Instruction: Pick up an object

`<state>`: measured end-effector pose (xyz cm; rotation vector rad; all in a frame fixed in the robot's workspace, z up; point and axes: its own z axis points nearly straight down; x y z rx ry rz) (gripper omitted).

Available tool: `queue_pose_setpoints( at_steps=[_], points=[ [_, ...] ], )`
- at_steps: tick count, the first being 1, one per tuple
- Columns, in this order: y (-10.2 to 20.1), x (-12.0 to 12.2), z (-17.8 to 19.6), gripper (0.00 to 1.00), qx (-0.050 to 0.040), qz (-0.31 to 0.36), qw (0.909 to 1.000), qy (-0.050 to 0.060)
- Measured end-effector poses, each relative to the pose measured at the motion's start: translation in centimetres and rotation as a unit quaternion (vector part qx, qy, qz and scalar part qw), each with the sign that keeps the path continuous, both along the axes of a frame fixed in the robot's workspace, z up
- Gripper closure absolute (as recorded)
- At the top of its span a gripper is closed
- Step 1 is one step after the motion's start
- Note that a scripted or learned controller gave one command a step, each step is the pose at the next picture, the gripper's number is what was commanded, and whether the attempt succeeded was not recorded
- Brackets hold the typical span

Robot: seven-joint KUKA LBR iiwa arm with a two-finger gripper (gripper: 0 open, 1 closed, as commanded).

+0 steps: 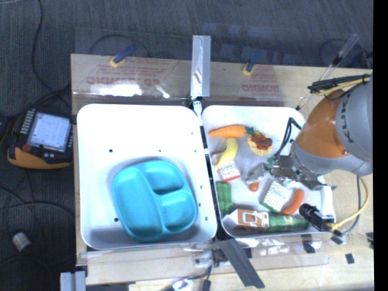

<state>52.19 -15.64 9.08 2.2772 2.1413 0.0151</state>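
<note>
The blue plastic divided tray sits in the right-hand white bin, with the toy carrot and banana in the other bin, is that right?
Not quite. The camera view shows the blue plastic divided tray in the left-hand white bin; the orange toy carrot and yellow toy banana lie in the right-hand white bin.

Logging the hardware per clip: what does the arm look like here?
The arm is grey and rounded, with a wide orange band above the wrist. Below sits a dark metal gripper. A yellow cable loops beside it.

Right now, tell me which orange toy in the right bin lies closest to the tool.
The short orange sausage-shaped piece, just below the tool beside the small white card. The carrot lies far off at the bin's top-left.
</note>
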Motion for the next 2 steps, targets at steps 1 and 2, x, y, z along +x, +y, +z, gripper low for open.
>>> queue_pose_setpoints(
  at_steps=[1,2],
  points=[
    [0.1,0.1,1.0,1.0,0.0013,0.001,1.0,0.0],
    [2.1,1.6,13.3,1.0,0.0007,-0.021,0.9997,0.01]
  ],
)
